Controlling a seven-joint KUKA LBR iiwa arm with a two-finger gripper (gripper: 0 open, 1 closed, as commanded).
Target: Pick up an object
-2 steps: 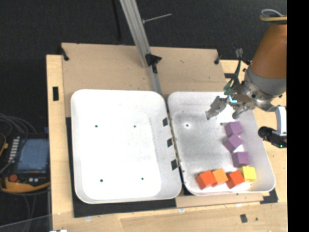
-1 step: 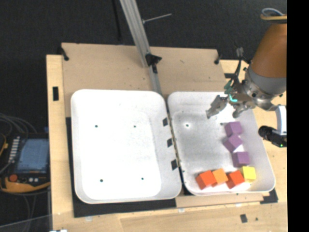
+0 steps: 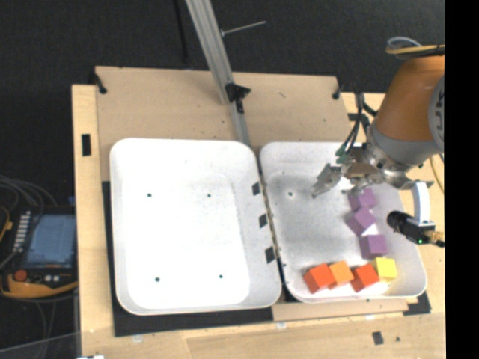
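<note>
My gripper [image 3: 338, 182] hangs over the upper middle of the right bin [image 3: 299, 223], open, with nothing between its fingers. One grey finger [image 3: 324, 181] points down-left. Just right of it and below lie three purple blocks [image 3: 364, 200] [image 3: 360, 221] [image 3: 373, 244] in a loose column. Along the bin's front edge sits a row of blocks: a red-orange one [image 3: 320, 277], an orange one [image 3: 340, 272], a red one [image 3: 365, 277] and a yellow one [image 3: 386, 267].
The left bin [image 3: 187, 223] lies beside the right one, with black clips [image 3: 263, 220] along the shared edge. A slanted metal pole [image 3: 217, 51] rises behind the bins. A black fitting [image 3: 408, 226] sticks out at the right bin's right edge.
</note>
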